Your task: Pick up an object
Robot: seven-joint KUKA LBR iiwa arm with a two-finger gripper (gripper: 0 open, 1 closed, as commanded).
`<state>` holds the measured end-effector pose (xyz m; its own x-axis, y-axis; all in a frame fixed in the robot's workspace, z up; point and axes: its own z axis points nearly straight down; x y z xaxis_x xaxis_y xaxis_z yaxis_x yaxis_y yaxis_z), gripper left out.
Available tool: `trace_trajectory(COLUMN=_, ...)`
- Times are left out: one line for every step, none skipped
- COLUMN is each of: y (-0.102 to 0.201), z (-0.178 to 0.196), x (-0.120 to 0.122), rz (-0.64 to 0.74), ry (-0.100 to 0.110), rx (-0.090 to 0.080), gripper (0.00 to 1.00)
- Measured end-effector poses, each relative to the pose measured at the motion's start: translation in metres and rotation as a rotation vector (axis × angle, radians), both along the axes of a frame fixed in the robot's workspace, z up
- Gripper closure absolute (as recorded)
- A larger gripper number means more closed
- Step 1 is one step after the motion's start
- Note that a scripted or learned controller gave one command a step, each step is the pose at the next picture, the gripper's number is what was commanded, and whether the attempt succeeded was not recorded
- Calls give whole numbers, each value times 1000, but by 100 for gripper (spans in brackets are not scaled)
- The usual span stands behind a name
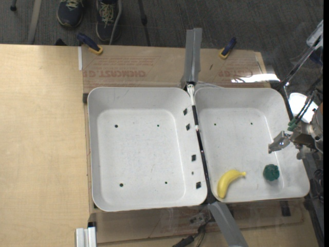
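Observation:
A yellow banana (230,181) lies near the front edge of the right bin (241,104). To its right, a small dark green round object (271,172) rests in that bin's front right corner. My gripper (289,149) reaches in over the bin's right wall, just above and behind the green object. Its fingers stand apart with nothing between them. One metal fingertip (276,144) points left over the bin floor.
The left bin (139,99) sits beside the right one, joined at a grey centre rail (193,60). Both rest on cardboard clamped to the wooden bench (41,138). Cables and arm hardware crowd the right edge.

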<state>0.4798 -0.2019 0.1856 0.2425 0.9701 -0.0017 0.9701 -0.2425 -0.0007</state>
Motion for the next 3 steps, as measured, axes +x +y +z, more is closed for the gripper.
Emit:
trace_trajectory(y=74, z=-93, x=-3, rz=-79, ry=3, rx=2, gripper=0)
trace_trajectory(y=109, z=-95, x=-1, rz=87, ry=3, rx=2, gripper=0)
trace_trajectory(y=24, z=-63, x=81, rz=335, ry=-1, rx=-1, gripper=0)
